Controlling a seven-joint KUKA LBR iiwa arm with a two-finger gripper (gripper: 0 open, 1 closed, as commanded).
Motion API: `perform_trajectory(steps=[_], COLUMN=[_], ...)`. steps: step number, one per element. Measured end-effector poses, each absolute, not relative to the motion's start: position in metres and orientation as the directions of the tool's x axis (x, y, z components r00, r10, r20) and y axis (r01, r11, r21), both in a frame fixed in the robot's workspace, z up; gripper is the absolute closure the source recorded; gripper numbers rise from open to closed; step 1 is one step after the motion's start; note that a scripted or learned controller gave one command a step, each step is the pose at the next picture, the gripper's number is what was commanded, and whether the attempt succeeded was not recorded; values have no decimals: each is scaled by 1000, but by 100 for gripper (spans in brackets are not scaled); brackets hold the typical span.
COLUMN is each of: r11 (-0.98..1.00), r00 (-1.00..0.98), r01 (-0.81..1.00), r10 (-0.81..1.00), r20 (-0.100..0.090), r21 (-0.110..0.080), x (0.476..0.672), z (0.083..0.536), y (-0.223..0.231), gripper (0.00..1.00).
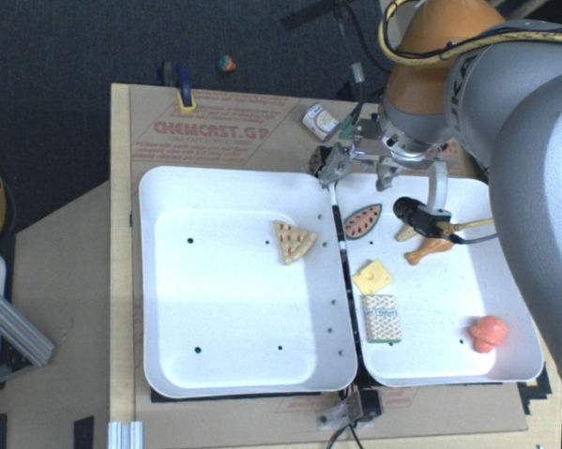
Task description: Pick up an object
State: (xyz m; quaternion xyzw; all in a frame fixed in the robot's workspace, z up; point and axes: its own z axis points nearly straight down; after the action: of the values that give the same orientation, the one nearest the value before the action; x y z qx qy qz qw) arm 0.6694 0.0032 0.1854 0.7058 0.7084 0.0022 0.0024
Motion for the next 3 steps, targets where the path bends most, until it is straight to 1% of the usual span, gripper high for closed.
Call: perform_trajectory(steps=[1, 2, 3], r11=[2, 1, 3], r00=[-2, -1, -3], r01=[1000, 1000, 1000], r10=[1000, 1000, 1000], r20=[0, -1, 0], r21=[1, 1, 8], x=[667, 667, 668], z=[185, 185, 240], y=[16, 22, 41], gripper=[0, 0, 0])
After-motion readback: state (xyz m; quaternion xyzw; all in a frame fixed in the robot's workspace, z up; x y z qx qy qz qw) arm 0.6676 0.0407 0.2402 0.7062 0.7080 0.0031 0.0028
